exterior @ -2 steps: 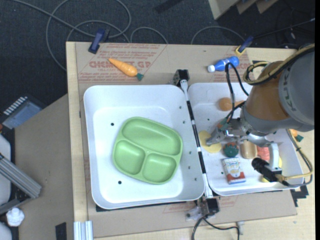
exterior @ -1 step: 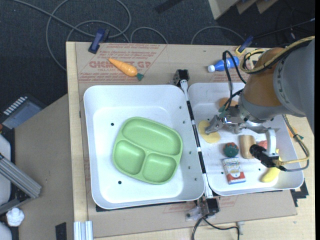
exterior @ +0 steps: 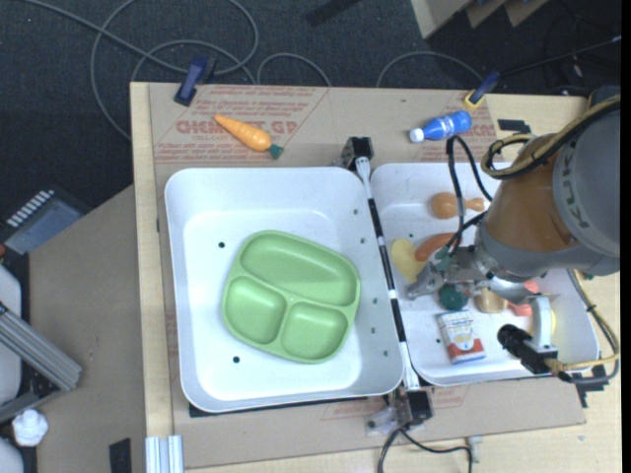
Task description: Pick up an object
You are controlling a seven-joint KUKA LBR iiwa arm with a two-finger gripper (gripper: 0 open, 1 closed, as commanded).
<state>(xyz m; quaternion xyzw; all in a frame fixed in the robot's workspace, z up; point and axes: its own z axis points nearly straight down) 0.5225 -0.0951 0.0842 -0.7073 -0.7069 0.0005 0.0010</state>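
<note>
1. Reaching in from the right, the arm (exterior: 552, 215) puts its gripper (exterior: 449, 279) low over the right bin (exterior: 582, 348), among a cluster of small things.
2. How the gripper is set I cannot tell; the wrist and cables cover it, and nothing can be seen held.
3. Nearest candidates: a dark green ball (exterior: 453, 296) just under the gripper, a yellow piece (exterior: 403, 257) to its left near the bin wall, and an orange piece (exterior: 431, 246) between them.
4. A small carton (exterior: 460, 337) lies flat just below the ball; an egg (exterior: 444, 205) sits near the bin's far wall.
5. The ball looks light, hard and smooth, so it may roll or squirt out; I would close across its widest part, coming straight down.
6. The carton looks light and stiff, but lying flat it offers only thin edges.
7. The left bin (exterior: 197, 215) holds a green tray (exterior: 291, 297); a carrot (exterior: 244, 132) and a bottle (exterior: 441, 127) lie on the bench (exterior: 315, 106) beyond.
</note>
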